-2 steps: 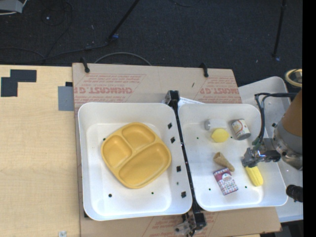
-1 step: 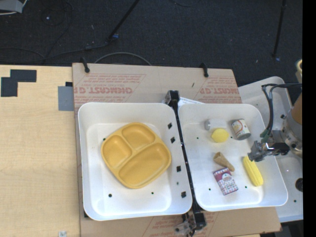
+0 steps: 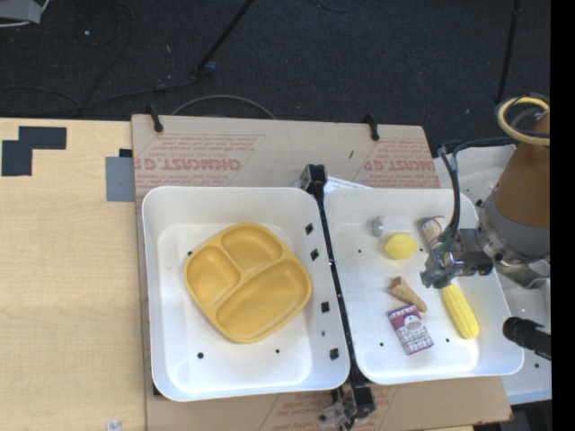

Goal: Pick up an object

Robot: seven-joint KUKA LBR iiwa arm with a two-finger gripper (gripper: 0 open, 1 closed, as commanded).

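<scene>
The right bin [image 3: 377, 366] holds a yellow ball [image 3: 401, 246], a tan cone-shaped piece [image 3: 405, 293], a small red packet [image 3: 411, 329], a yellow corn cob [image 3: 459, 310] and a small grey item [image 3: 378, 227]. My gripper [image 3: 440, 270] hangs over the right part of this bin, just above the upper end of the corn cob and to the right of the ball. Nothing shows between its tips.
The left bin [image 3: 171, 357] holds a yellow divided plate [image 3: 247, 281]. A black divider [image 3: 328, 285] runs between the bins. Cardboard [image 3: 269, 155] lies behind them, and a wooden bench top [image 3: 63, 277] extends to the left.
</scene>
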